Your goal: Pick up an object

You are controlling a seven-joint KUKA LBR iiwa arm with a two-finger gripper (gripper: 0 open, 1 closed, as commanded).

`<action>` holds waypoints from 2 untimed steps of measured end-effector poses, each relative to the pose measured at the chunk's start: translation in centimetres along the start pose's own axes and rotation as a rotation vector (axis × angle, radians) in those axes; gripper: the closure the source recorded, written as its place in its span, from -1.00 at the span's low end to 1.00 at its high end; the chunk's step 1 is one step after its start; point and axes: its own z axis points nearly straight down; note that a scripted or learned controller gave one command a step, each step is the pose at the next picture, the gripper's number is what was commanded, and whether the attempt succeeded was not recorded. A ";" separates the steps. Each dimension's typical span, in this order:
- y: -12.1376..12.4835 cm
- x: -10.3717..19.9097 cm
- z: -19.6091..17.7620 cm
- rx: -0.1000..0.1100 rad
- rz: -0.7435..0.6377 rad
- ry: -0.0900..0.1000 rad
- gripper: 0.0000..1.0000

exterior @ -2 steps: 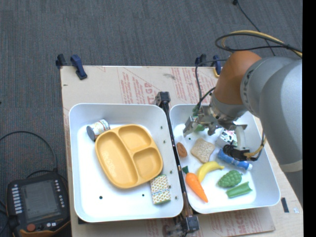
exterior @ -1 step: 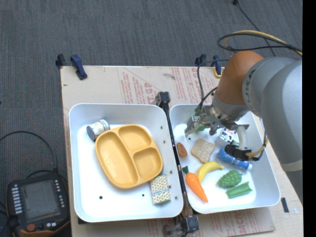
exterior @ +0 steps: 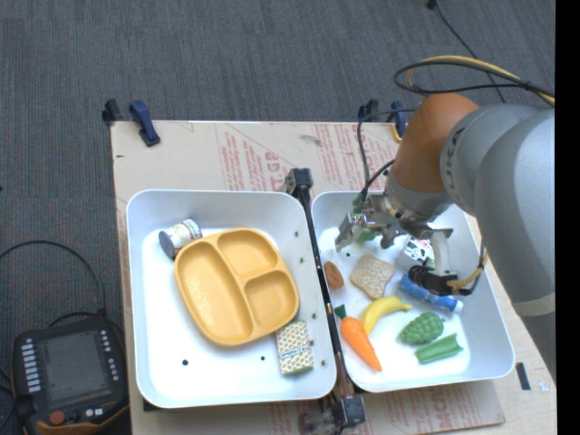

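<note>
We see the gripper point(exterior: 370, 232) low in the right bin point(exterior: 494, 356), right of centre in the frame, just above the cracker point(exterior: 372, 275). We cannot tell its opening or any hold. We judge it should centre over the cracker before closing, avoiding the banana point(exterior: 384, 311).

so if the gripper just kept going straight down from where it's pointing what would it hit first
Most likely the cracker, which lies just below the gripper in the right bin. Depth is hard to judge from this slanted view, so it might land on bare bin floor beside it instead.
</note>
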 end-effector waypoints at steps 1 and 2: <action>0.0 0.0 0.0 0.000 0.000 0.000 -1.00; 0.0 0.1 0.0 0.000 0.000 0.000 -1.00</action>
